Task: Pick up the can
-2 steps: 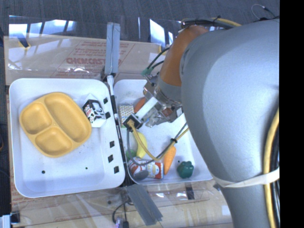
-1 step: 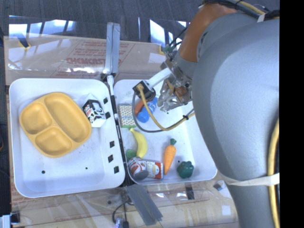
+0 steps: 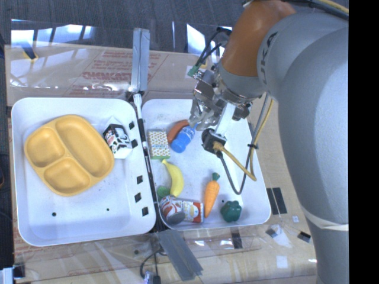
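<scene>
Two white bins point(image 3: 77, 232) on a taped bench point(image 3: 71, 70), dark ribbed floor point(image 3: 118, 2) behind, claw point(image 3: 198, 118) grip state unclear, can point(image 3: 181, 210) lying at right bin's front.

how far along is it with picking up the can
Nothing looks done yet: the can lies on its side at the right bin's near edge, untouched. The end effector hovers at the far end, over the blue bottle. Left: move to the can, grasp, lift.

Both bins point(image 3: 77, 229) are smooth white plastic with a faint sheen. The divided plate point(image 3: 66, 152) is matt yellow plastic. The can point(image 3: 180, 209) carries a glossy printed label. The arm point(image 3: 314, 99) has smooth grey casing and a satin orange band point(image 3: 251, 37).
</scene>
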`<state>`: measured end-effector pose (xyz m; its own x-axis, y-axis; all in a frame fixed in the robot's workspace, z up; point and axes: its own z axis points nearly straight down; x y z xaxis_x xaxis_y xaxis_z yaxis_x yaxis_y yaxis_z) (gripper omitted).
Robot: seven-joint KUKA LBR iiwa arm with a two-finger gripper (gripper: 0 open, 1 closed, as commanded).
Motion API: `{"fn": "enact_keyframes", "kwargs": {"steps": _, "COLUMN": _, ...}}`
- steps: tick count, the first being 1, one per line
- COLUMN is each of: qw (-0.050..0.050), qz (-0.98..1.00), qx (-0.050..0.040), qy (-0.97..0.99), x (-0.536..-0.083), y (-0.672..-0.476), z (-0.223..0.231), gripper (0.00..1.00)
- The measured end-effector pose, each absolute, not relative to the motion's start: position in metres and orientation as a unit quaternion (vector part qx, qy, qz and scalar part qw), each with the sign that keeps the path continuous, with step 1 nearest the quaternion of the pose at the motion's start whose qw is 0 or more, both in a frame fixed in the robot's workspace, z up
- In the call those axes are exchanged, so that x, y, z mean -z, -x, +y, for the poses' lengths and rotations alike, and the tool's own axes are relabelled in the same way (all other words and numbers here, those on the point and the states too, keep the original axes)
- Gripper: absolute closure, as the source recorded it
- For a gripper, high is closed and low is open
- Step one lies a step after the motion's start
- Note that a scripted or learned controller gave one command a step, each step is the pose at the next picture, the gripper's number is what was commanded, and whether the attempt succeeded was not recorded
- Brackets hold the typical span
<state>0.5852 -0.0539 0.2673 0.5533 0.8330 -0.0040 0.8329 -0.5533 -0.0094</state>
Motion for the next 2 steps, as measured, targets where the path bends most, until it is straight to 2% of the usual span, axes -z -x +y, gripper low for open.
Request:
{"fn": "enact_keyframes", "kwargs": {"steps": 1, "qw": 0.003, "qz": -0.632, "qx": -0.0037, "qy": 0.775, "x": -0.214, "y": -0.537, "z": -0.014, "gripper": 1.00}}
{"fn": "enact_keyframes", "kwargs": {"steps": 2, "qw": 0.003, "qz": -0.818, "qx": -0.0024, "qy": 0.575, "x": -0.189, "y": -0.515, "z": 0.019, "gripper": 1.00}}
